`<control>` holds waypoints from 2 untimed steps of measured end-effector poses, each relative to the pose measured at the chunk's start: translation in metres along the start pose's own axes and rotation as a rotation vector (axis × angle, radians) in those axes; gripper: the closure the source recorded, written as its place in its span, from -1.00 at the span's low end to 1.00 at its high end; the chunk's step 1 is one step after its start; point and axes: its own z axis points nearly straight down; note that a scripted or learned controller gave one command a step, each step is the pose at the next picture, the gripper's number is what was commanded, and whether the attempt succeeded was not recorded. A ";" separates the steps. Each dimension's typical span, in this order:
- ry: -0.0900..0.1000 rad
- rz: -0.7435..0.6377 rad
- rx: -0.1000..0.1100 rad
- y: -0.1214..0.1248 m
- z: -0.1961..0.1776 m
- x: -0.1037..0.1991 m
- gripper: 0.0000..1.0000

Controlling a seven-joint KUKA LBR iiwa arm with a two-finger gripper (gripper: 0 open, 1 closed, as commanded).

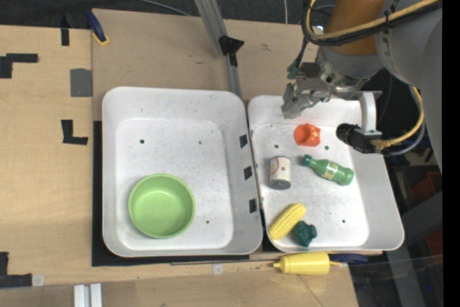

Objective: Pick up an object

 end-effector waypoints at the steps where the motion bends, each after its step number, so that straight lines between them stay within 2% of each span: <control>1: 0.000 0.000 0.001 -0.016 -0.003 0.047 1.00; 2: -0.001 0.000 0.004 -0.041 0.014 0.101 1.00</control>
